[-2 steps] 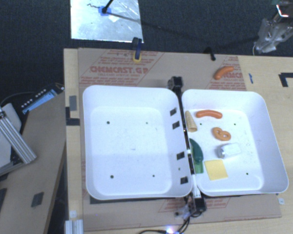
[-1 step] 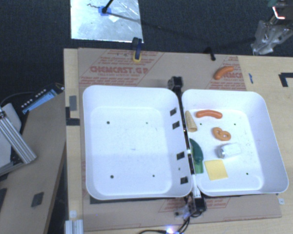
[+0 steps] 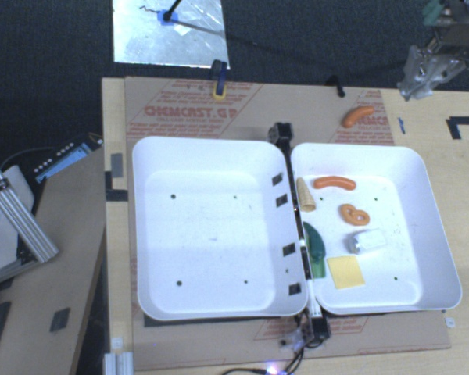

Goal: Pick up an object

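The right bin [image 3: 434, 209] serves as the landmark here, since everything worth picking lies in it or near it. Inside it, toward its far side, an orange sausage [image 3: 334, 183] lies lengthwise, and just below that sits a small orange pretzel [image 3: 354, 214]. Against the bin's left wall a pale ridged cone [image 3: 306, 194] points toward the near side, and farther along that same wall lies a dark green leaf-shaped piece [image 3: 315, 244]. Near the bin's middle, just below the pretzel, rests a small white block [image 3: 366, 241], and nearer the bin's front edge a flat yellow square [image 3: 345, 272] lies just beside the green piece (their edges look close to touching, though I cannot tell for certain). Outside the bin, on the board beyond its far rim, a second orange sausage [image 3: 358, 116] lies alone. The gripper [image 3: 422, 80] hangs beyond the bin's far right corner, well apart from every object and above the bench edge; whether its claw is spread or pressed together cannot be told from this angle. The left bin [image 3: 152, 233] adjoins the landmark's left wall.
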Motion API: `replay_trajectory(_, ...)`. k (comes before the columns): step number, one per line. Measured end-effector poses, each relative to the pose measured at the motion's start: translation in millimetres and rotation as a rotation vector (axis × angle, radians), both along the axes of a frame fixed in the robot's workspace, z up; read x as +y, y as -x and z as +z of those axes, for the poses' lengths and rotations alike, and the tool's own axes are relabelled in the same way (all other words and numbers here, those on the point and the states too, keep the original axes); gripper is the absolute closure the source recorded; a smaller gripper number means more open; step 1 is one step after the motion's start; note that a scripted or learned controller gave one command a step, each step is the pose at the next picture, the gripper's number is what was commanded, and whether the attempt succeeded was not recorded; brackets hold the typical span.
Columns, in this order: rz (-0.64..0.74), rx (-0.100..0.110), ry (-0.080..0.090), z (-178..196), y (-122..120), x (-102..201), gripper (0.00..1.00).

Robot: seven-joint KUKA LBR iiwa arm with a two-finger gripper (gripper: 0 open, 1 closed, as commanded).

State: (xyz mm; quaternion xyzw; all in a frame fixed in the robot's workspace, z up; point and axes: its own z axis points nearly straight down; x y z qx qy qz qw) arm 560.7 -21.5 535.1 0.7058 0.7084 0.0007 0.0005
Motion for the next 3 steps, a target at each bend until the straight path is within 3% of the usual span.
replay_trajectory(3, 0.0, 0.0, 0.0, 0.1, 45.3, 24.7, 1.0)
